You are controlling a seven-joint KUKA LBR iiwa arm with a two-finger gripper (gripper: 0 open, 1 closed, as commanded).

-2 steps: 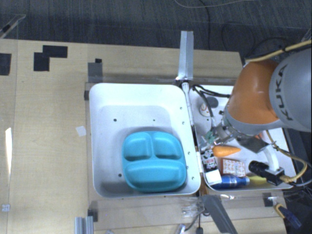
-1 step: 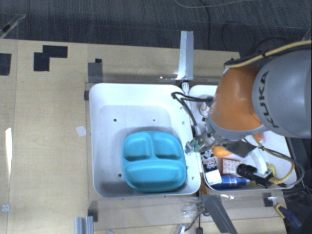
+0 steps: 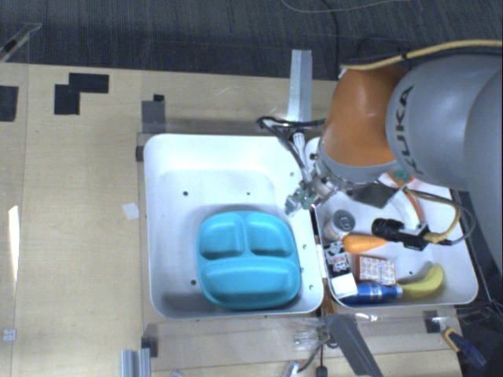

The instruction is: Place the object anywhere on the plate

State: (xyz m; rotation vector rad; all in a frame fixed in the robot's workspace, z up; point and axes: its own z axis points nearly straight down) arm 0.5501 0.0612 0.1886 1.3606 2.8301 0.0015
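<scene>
The jaws (image 3: 301,200) are hovering over the left bin's right wall; their opening I cannot tell. The blue plate (image 3: 249,259) is lying nearer and left, carrying nothing.

Even overhead light, fairly bright, soft shadow under the plate (image 3: 249,259) toward 7 o'clock, white bins (image 3: 169,171) near washed out — mild glare, arm (image 3: 428,116) at 2 o'clock large and slightly soft, overall grainy, low detail.
</scene>
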